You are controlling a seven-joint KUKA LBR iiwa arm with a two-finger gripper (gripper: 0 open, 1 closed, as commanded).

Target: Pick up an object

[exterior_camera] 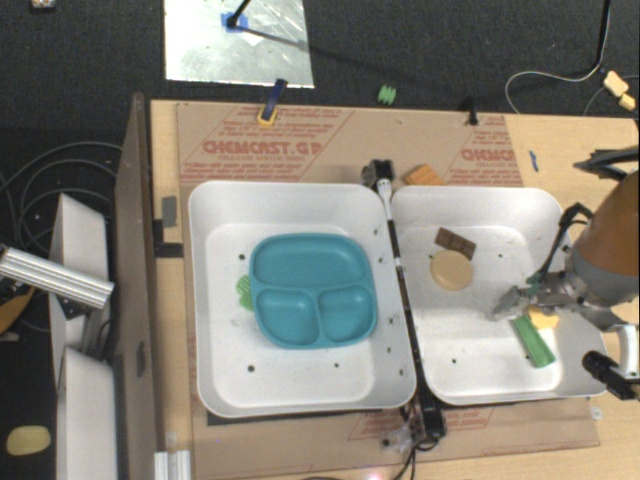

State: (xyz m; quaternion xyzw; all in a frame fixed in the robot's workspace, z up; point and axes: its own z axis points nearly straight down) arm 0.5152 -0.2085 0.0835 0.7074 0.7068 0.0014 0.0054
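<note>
A green stick-shaped plastic object [534, 342] lies at the frame's lower right in the right white bin [480, 208], touching a small yellow piece [544, 319]. The end effector [523, 300] hovers just above both; I cannot tell its state. A grasp could catch either or slip between them.

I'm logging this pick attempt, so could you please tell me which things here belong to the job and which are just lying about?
Job:
- pincer, low in the right bin
- green stick
- yellow piece
- tan disc
- brown block

Lying about:
- blue divided tray, left bin
- orange block behind the bins
</note>
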